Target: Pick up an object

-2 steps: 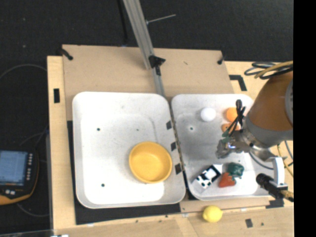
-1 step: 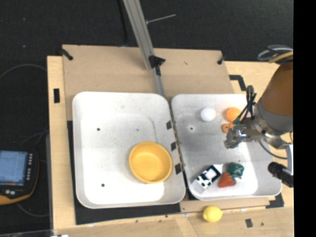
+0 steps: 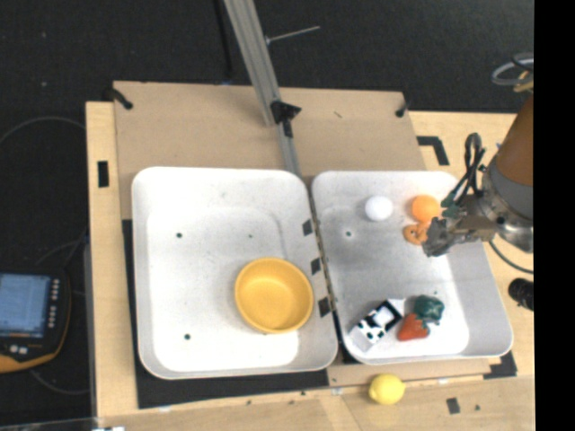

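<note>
Fingers of the dark two-finger gripper (image 3: 435, 239) hang low over the right white bin (image 3: 476, 321), though whether they are parted or closed I cannot tell. A small orange piece (image 3: 412, 233) sits touching their left side, an orange ball (image 3: 424, 207) just above them, a white ball (image 3: 378, 208) further left.

The two bins (image 3: 225, 191) look like smooth white plastic, lightly scuffed. The yellow bowl (image 3: 274, 294) at lower centre seems matt plastic. The bench (image 3: 359, 119) resembles bare brown board.
</note>
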You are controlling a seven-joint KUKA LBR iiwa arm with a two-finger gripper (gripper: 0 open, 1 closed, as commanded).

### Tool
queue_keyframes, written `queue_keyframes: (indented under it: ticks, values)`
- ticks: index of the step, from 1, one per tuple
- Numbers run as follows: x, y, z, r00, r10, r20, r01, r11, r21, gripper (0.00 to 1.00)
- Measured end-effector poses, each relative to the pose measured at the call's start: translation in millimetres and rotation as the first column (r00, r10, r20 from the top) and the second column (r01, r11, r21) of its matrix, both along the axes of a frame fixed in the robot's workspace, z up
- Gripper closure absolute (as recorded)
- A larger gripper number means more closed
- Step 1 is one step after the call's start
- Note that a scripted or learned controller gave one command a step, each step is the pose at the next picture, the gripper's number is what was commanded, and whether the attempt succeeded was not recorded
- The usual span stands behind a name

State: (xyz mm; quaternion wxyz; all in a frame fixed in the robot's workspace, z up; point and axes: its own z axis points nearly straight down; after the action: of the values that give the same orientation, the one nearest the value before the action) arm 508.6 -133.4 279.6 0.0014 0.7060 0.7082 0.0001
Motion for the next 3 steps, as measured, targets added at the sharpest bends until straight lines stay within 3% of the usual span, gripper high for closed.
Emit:
queue_keyframes:
  ticks: [1, 3]
  values:
    - [13.4, 57.6, -5.5, 1.0, 0.004, -0.002, -0.004, 1.0, 0.002, 1.0]
    - [11.9, 167.2, -32.7, 1.0, 0.004, -0.004, -0.004, 1.0, 0.002, 1.0]
